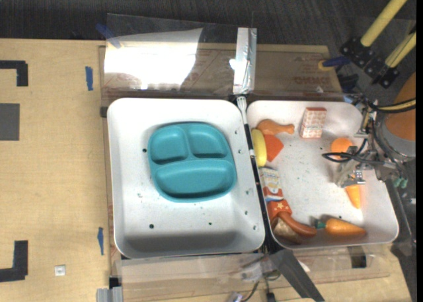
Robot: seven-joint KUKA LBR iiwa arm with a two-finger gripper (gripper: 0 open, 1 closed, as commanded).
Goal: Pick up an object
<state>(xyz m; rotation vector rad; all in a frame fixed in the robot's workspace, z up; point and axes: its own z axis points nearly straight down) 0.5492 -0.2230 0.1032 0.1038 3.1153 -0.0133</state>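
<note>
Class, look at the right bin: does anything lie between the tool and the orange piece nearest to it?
Nothing visible does. The tool hangs over the right bin, and the small orange piece lies just below it in the picture, on open bin floor.

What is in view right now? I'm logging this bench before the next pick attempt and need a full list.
White bins: two, side by side; left bin, right bin.
Divided plate: one, teal, three compartments, middle of the left bin.
Carton: one, pale with red print, far side of the right bin.
Drumstick toy: one, orange-brown, far left part of the right bin.
Banana toy: one, yellow, against the right bin's left wall.
Carrot toy: one, orange, near wall of the right bin.
Sausage toy: one, brown-red, near left corner of the right bin.
Orange wedge: one, right side of the right bin.
Claw: one, dark metal, low over the right bin.
</note>
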